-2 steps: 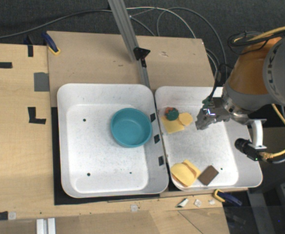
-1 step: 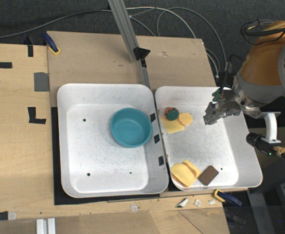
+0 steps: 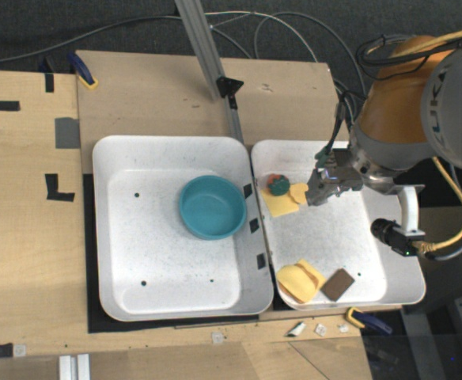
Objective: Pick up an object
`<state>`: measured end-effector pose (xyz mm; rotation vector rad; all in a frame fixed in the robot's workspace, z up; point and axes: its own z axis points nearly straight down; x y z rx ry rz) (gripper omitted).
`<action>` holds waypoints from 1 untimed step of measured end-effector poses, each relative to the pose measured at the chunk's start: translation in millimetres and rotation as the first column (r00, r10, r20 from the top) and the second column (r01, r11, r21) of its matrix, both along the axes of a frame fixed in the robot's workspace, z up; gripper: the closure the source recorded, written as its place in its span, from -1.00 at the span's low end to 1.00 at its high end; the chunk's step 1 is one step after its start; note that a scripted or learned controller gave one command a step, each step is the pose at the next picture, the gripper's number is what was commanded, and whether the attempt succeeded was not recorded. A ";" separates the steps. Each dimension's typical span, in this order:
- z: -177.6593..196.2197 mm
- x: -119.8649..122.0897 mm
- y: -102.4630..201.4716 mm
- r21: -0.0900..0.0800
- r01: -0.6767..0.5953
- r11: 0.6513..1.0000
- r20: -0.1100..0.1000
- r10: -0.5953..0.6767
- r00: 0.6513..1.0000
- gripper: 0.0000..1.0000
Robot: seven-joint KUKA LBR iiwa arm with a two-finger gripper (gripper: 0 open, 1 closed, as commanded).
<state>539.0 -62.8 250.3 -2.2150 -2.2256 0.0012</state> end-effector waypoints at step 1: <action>-15.8 -11.4 48.9 0.001 -0.001 1.000 -0.002 0.001 1.000 1.00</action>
